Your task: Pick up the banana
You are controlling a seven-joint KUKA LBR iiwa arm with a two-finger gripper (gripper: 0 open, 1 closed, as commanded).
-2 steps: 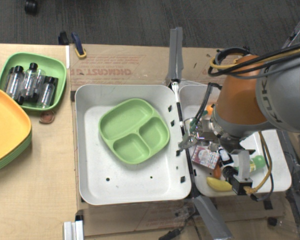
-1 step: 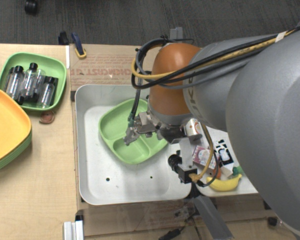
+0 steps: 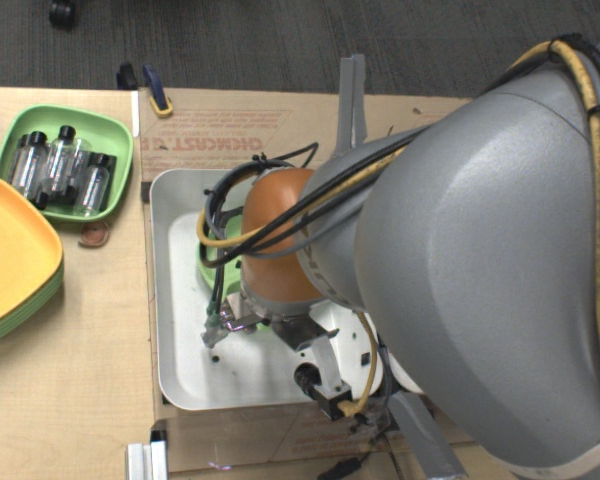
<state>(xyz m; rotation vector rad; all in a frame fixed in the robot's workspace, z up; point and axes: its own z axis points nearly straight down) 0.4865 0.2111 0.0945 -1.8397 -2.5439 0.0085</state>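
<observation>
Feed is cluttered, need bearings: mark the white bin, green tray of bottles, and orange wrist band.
white bin (image 3: 176,368), camera view, bare floor near left wall.
green tray (image 3: 108,131), camera view, upper right rim.
orange wrist band (image 3: 275,238), camera view, its rounded top.

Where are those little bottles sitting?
In the camera view's upper left, the bottles lie in a green tray beside stacked yellow plates, left of the white bin.

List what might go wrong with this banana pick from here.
1. The arm hangs over most of the white bin, so the camera likely cannot confirm a grasp.
2. Loose cables loop low beside the orange band and may snag on the bin's contents.
</observation>
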